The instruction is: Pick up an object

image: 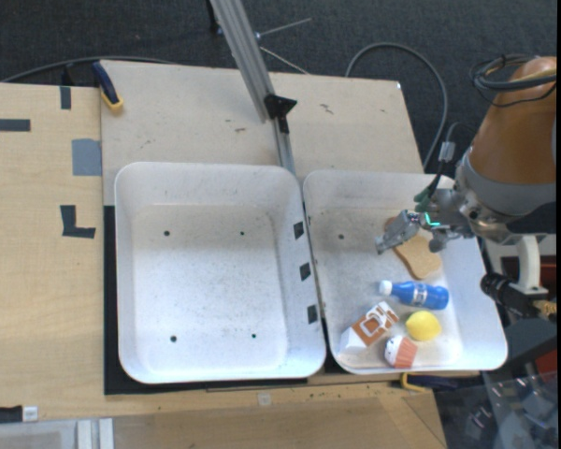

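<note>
My gripper [415,238] hangs over the middle of the right bin [341,204], its fingers spread open. Just below and partly under it lies a tan flat piece [423,262], not gripped. Toward the bin's front lie a blue bottle [419,295] with a white cap, a yellow lemon-like ball [424,325], an orange and white box [374,325] and a small orange and white container [401,351]. The grey arm with its orange band [514,129] comes in from the right.
The left bin [131,251] sits beside the right one, their rims meeting at the centre. A slanted metal rail [252,64] runs down to the bins' back edge. A cable [402,64] loops over the board behind the right bin.
</note>
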`<act>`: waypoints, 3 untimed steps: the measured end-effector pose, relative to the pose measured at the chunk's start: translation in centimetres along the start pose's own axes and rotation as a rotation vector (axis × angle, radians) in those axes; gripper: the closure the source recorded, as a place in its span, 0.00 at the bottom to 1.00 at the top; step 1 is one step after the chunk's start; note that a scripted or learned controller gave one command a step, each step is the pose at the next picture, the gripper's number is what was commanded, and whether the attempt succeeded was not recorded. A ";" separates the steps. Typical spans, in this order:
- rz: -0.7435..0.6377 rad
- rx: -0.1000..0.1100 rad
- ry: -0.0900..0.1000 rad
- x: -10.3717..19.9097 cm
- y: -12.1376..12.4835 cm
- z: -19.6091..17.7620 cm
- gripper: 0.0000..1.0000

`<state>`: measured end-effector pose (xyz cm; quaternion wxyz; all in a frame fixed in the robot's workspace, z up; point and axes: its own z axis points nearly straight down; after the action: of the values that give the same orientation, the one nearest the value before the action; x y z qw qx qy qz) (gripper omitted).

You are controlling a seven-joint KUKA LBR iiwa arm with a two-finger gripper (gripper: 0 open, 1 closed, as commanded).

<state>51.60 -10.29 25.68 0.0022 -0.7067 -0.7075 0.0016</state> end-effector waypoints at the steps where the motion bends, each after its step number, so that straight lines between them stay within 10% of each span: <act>1: -0.001 -0.004 -0.001 0.0 0.1 -0.2 0.00; 3: 0.000 0.003 0.001 0.7 -0.4 10.9 0.00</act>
<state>51.17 -9.61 14.78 0.0035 -0.7069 -0.7073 0.0025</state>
